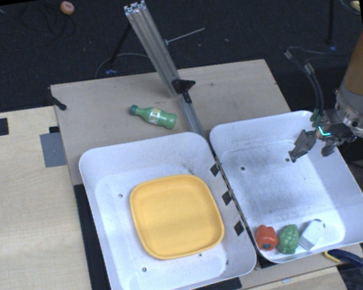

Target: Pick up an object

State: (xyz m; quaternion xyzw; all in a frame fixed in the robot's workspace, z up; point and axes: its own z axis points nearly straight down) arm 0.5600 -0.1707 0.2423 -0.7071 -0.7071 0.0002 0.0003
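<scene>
Right-hand shallow white bin [352, 177], near edge: three small items clustered toward the near corner. A small red-orange rounded toy, pepper-like [266, 237], sits next to the wall shared with the other bin. A green knobbly toy, broccoli-like [288, 239], touches it on the right. A small white and grey block-shaped piece [310, 234] lies just beside the green one, at the near rim. These are the candidate pick objects; none is between the fingers.

Left-hand shallow white bin [99, 189]: one yellow square plastic plate with rounded corners [177, 215], lying flat, roughly central, a little toward the near side. Three small dark clips run along the wall between the two bins.

Middle of the right bin floor: bare white with grey scuffing.

Far right edge of the right bin: the two-finger gripper [298, 150] hangs over the floor, well apart from the three toys, with dark fingers pointing toward the bin's centre. Finger spacing too small and dark to resolve; nothing seen between them. The arm enters from the right, orange band visible above the wrist.

Beyond the bins, on the bare tan bench top [234, 90]: a small green plastic bottle with a pale label [154, 116], lying on its side near the far edge of the left bin. A slanted aluminium extrusion post [154, 42] rises from the bench just behind the junction of the bins.
</scene>
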